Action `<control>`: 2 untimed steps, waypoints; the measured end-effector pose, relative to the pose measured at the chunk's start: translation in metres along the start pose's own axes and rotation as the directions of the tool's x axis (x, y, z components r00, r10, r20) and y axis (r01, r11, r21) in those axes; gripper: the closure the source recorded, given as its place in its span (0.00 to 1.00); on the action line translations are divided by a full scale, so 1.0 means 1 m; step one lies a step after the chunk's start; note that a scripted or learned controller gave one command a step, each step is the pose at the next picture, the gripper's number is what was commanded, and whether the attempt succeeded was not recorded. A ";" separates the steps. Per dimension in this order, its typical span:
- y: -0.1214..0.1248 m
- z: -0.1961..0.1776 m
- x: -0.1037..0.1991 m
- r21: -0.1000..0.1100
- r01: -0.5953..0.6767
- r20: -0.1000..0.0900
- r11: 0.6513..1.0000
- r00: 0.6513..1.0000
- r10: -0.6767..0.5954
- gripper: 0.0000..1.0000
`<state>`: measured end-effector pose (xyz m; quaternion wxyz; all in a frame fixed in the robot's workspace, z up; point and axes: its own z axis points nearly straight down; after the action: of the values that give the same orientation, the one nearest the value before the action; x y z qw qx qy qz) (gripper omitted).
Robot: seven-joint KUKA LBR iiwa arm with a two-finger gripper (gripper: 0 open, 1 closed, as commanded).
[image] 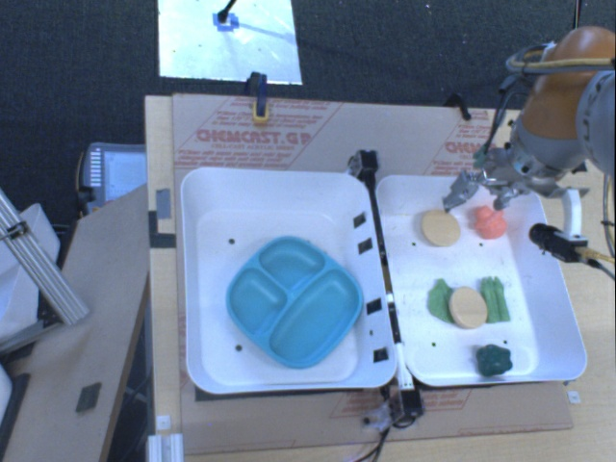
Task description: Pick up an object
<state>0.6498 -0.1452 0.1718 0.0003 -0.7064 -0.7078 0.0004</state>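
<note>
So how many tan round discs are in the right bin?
2. One tan disc lies near the bin's far side, beside the pink piece and just under the gripper. The other tan disc sits lower, on top of the green pieces. None looks hidden.

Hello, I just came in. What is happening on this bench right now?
A robot arm reaches in from the right over the right bin. Its end effector hovers open above the far end of that bin, near a tan disc and a pink-orange piece, and holds nothing. Nearer the front lie another tan disc on green pieces and a dark green object. The left bin holds a blue divided plate.
</note>
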 end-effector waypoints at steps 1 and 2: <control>-0.007 0.053 -0.007 0.000 -0.001 0.000 1.000 1.000 0.001 0.00; -0.006 0.039 -0.007 -0.005 -0.001 0.001 1.000 1.000 0.001 1.00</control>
<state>0.6438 -0.1521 0.1325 -0.0017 -0.7066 -0.7076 -0.0008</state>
